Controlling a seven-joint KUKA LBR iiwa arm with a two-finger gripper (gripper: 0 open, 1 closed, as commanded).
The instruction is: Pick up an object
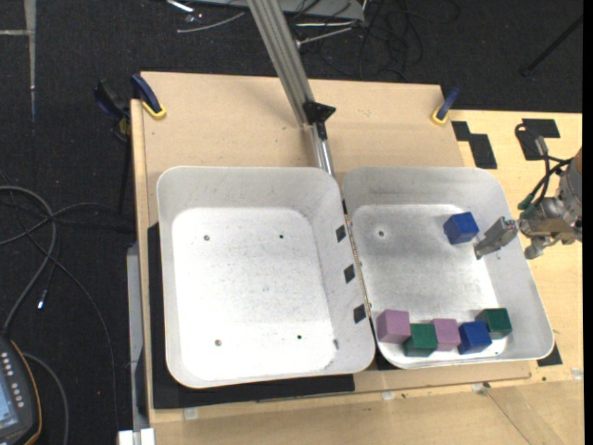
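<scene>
Approach step, by the look of it: gripper (498, 237) hovering at the right white bin's (408, 188) three o'clock edge, jaw state impossible to tell. Small blue cube (460, 227) just beside, toward nine o'clock. Next: centring above, then descending.

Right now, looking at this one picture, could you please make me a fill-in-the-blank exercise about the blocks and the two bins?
1. All the blocks lie in the ____ bin as this view shows it.
2. The block nearest the gripper is the lone ____ block.
3. The row along that bin's near edge holds ____ blocks.
4. The row's leftmost block is the ____ block.

Missing words: right; blue; five; purple
</scene>
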